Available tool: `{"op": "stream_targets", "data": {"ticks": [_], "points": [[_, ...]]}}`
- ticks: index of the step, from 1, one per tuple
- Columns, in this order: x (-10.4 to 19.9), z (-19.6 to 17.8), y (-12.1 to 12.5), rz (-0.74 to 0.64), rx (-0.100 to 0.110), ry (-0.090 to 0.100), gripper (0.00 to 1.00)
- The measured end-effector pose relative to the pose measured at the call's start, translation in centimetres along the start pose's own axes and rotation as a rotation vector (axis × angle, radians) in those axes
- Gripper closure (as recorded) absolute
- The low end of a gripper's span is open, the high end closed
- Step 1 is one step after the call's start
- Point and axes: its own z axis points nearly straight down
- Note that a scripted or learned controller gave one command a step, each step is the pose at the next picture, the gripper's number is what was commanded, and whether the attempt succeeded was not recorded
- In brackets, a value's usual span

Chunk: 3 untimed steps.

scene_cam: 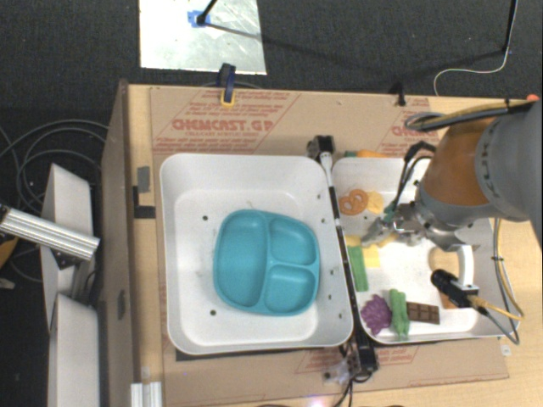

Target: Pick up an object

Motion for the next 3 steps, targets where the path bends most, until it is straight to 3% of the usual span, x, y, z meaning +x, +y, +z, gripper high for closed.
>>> {"op": "stream_targets", "data": {"ticks": [1, 2, 3], "points": [[-2.0, -0.8, 5.7, -0.004, -0.009, -0.001, 0.0], [1.5, -0.6, 1.9, -0.005, 0.001, 0.003, 0.0], [1.4, -1.8, 2.1, -0.004, -0.004, 0.001, 1.0]]}}
